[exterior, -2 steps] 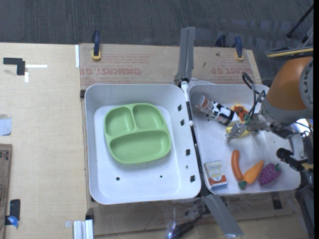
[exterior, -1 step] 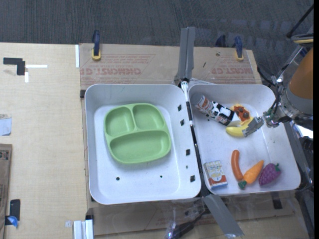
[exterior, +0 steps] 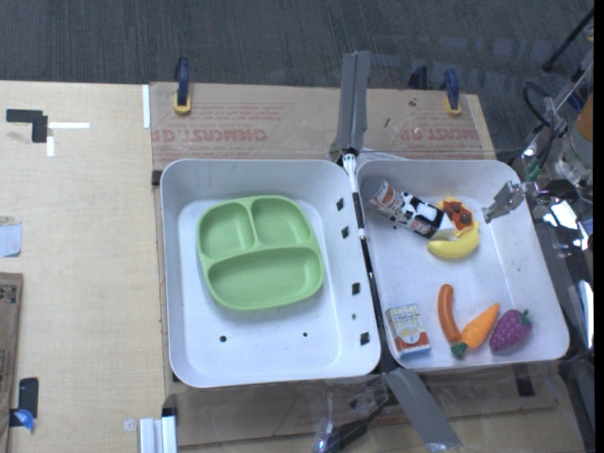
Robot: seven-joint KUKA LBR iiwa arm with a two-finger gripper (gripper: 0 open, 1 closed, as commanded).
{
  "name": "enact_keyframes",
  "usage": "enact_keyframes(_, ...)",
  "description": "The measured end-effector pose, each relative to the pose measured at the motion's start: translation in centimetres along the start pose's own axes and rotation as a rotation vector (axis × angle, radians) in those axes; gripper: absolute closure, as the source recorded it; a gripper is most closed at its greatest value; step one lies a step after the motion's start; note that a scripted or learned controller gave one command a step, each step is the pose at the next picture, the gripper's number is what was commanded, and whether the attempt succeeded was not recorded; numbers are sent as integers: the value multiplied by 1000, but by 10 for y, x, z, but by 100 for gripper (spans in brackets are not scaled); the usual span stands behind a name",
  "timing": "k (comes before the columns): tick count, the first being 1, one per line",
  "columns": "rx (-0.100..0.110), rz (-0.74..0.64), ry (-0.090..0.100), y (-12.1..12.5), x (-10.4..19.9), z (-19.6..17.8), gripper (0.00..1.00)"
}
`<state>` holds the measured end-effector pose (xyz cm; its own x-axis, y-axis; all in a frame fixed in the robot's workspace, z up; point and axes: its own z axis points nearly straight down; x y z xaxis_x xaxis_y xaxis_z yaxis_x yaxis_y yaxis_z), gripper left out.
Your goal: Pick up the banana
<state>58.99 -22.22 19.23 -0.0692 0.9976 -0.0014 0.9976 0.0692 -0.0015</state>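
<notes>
Presently, item one: banana (exterior: pixel 455 244), yellow, lying flat in the upper middle of the right bin (exterior: pixel 543 272), curved with its ends turned upward in the view. Just above and touching it sits a slice of pizza (exterior: pixel 457 214); to its left lies a black-and-white toy cow (exterior: pixel 420 216), with a small red-and-white can (exterior: pixel 384 197) beyond that. Item two: gripper (exterior: pixel 503 202), at the bin's upper right side, to the right of the banana and apart from it, with nothing seen between its fingers; whether they stand wide or narrow cannot be told at this size. Item three: remaining contents of the right bin, along its lower part, left to right: small carton (exterior: pixel 408 328), red sausage (exterior: pixel 447 312), orange carrot (exterior: pixel 476 328), purple grapes (exterior: pixel 510 330). Item four: left bin (exterior: pixel 179 253), holding one green divided plate (exterior: pixel 260 251) with three compartments, set left of centre.
</notes>
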Motion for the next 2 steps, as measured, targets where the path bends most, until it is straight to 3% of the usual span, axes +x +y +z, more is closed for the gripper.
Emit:
enact_keyframes(1,2,21,2,-22,2,-9,0)
enact_keyframes(2,-10,-22,-1,3,38,87,0)
